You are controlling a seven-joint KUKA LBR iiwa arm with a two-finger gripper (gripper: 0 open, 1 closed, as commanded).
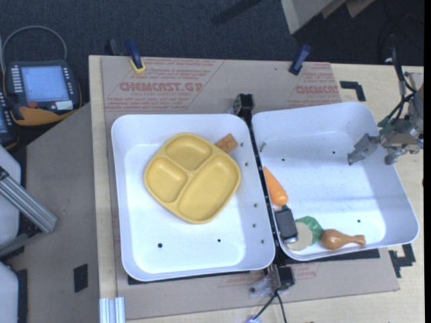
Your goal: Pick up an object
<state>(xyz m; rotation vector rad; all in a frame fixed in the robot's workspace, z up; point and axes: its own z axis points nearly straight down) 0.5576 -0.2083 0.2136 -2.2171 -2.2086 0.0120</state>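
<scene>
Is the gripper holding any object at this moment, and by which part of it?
Nothing is held. The gripper hangs open above the right bin, its fingers apart.

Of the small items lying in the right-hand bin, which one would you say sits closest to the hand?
The toy drumstick, near the bin's front edge, lies closest to the hand. The carrot, black block and green piece lie farther left.

We see two white bins [135,234] on a tan table [202,79] printed with reddish lettering. A pale yellow divided plate [192,177] lies in one; the other holds an orange carrot [275,187], a small black object [285,223], a green piece [311,223] and a brown drumstick [342,238]. The gripper [377,150] is grey.
</scene>
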